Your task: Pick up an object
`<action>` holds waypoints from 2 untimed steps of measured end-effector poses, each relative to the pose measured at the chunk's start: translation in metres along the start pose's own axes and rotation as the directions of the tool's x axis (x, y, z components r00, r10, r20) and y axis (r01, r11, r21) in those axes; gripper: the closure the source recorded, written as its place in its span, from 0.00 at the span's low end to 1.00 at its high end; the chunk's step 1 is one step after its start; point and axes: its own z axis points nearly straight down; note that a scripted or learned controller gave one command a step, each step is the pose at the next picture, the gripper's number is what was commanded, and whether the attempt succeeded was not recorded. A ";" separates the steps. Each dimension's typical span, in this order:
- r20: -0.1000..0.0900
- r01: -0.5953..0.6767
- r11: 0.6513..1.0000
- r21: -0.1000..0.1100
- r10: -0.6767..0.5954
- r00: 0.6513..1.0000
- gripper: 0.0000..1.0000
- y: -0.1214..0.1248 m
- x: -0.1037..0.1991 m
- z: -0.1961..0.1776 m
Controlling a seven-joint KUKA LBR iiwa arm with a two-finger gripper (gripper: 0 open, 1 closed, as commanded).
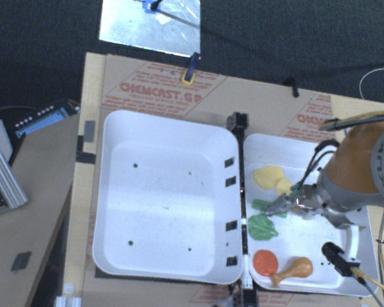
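The right bin holds several toy foods. A yellow piece lies near its back left. A green leafy piece lies by the left wall, with a darker green bit just behind it. A red-orange round piece and a tan drumstick lie along the front. My gripper hangs low over the bin's left half, tilted leftward, its tip at the darker green bit and just in front of the yellow piece. Whether it touches either one is unclear.
The left bin stands beside the right one, parted from it by a black divider rail. The arm's orange band and grey wrist cover the right bin's back right. A cardboard sheet lies under both bins.
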 end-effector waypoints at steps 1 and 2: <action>0.005 0.006 1.000 -0.008 -0.006 1.000 0.00 0.066 -0.001 -0.008; 0.016 0.005 1.000 0.013 -0.005 1.000 0.00 0.107 0.040 -0.007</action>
